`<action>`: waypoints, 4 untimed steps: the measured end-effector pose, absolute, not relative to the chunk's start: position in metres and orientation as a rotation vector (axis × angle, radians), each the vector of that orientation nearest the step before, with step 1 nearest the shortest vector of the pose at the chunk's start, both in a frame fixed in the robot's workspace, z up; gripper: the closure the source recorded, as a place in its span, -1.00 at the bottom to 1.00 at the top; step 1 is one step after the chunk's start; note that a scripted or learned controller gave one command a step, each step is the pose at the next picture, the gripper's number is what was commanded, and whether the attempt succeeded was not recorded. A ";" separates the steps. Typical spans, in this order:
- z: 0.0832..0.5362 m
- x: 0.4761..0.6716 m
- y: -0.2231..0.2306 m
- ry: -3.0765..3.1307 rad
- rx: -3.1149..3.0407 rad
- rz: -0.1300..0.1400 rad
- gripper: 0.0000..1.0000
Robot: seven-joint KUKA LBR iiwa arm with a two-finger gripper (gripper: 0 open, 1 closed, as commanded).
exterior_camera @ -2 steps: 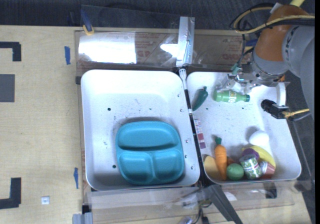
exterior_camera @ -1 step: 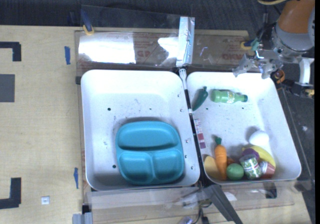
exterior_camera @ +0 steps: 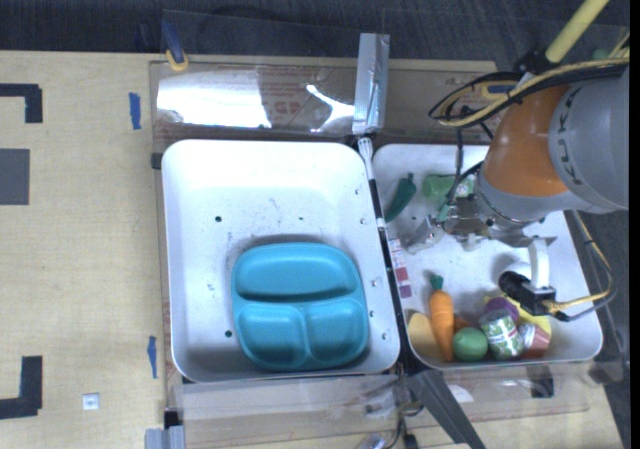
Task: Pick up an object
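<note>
Looking down at the tan wooden counter, there are two shallow white plastic bins side by side. The left bin has a teal three-compartment plastic tray sitting toward its near edge. The right bin holds the small stuff: an orange toy carrot upright near the front, a round green toy ball just beside it, a colourful can-shaped toy next to that, and a dark green pepper-like piece up near the back left. The grey arm with the orange band hangs over the right bin, and its hand sits low near the bin's middle; can't tell its state, and nothing visibly sits in it.
</note>
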State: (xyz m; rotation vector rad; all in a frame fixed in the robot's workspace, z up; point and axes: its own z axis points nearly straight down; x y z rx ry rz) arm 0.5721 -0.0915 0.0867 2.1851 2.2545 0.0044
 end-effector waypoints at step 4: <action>0.088 0.483 -0.109 2.920 1.138 0.007 1.00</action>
